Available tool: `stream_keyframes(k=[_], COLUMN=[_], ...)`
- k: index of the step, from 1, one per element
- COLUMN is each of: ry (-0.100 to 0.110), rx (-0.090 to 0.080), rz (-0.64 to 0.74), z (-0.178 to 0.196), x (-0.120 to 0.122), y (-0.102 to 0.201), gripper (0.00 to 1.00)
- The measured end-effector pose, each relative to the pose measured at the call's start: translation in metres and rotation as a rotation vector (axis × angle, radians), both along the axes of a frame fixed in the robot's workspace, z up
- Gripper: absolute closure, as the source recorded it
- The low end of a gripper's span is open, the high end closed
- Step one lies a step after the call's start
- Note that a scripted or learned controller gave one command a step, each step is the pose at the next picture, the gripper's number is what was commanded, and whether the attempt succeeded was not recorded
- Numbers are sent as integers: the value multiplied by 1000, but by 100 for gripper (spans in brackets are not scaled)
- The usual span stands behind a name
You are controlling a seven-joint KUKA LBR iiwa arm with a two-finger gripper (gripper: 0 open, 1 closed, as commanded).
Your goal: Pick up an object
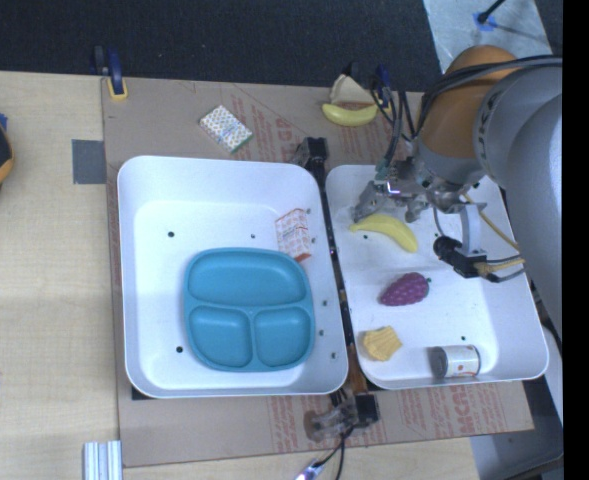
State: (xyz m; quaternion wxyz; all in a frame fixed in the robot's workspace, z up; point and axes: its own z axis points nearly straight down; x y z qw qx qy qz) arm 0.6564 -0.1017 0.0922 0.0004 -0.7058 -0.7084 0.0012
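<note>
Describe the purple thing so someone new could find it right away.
Look in the right bin. Near its middle, below the banana and above the yellow chunk, lie the grapes. They are the only purple, bumpy thing there.

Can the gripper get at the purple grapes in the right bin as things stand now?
Probably yes. The grapes lie alone on the bin floor, apart from the banana and can, with nothing over them. The gripper hangs above the banana nearby.
</note>
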Motion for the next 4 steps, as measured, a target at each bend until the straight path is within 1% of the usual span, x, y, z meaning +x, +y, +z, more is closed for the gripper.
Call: stream_keyframes(k=[1, 3, 4], ry=[3, 3, 4], rx=[1, 0, 1], rz=[2, 1, 0], z=[0, 0, 0], x=[0, 0, -2], y=[9, 8, 1], gripper=[0, 0, 0])
